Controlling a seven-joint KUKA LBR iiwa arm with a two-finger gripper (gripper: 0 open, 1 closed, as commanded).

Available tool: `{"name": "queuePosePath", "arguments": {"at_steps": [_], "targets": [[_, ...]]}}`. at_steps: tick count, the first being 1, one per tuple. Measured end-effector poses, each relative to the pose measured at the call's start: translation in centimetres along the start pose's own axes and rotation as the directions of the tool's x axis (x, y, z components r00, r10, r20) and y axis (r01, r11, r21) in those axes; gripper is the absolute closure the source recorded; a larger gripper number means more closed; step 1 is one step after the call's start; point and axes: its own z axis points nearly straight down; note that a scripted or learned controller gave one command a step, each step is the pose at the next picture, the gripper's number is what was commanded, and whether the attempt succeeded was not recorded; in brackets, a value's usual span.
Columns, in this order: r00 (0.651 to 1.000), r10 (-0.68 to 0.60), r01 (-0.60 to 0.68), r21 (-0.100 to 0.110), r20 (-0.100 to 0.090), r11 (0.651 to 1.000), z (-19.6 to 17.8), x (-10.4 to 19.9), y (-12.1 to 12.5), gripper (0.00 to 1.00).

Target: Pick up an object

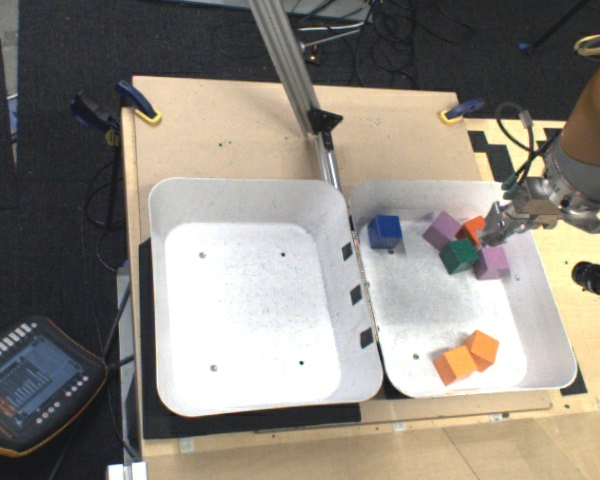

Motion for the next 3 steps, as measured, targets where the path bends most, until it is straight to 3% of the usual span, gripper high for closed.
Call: {"name": "queuePosePath", "arguments": {"at_steps": [1,3], "targets": [[1.000,-0.001,0.001,-0.001,0.000,1.000,-5.4,0.0,0.2,1.00],[1.000,-0.005,0.005,0.008,-0.004,1.000,-2.0,9.2,1.4,1.00]]}}
